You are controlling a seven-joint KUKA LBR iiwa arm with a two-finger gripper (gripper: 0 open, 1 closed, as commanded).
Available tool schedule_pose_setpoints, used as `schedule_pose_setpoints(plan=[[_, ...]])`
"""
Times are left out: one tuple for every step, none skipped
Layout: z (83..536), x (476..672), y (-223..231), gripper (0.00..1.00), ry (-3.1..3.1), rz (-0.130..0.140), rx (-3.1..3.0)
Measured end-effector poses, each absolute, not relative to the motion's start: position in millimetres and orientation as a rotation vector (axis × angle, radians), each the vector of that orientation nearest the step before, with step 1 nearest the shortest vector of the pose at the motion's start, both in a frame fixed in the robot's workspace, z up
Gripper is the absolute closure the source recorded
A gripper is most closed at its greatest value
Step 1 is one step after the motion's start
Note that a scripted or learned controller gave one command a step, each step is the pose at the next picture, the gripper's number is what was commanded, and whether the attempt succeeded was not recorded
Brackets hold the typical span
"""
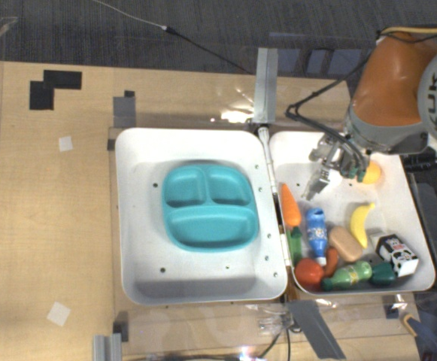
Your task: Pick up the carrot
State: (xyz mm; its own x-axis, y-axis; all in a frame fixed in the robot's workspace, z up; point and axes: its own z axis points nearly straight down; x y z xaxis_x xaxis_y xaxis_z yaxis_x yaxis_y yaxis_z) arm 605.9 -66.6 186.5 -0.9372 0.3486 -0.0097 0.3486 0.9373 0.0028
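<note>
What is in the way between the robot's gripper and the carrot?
Nothing that I can see. The gripper hangs over the right bin, up and to the right of the carrot, with bare white floor between them. The carrot lies against the bin's left wall, with a blue bottle close on its right.

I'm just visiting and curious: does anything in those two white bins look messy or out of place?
Nothing looks broken or spilled. The toy food is simply heaped in the right bin's near corner, with the carrot lying against the divider. The teal tray sits squarely in the left bin.
</note>
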Motion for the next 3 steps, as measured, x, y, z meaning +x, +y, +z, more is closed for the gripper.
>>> schedule_pose_setpoints(plan=[[187, 613.8, -34, 0.0, 3.053, 0.005, 0.702], [186, 535.0, -19, 0.0, 3.037, 0.004, 0.778], [186, 602.2, -24, 0.0, 2.911, 0.004, 1.161]])
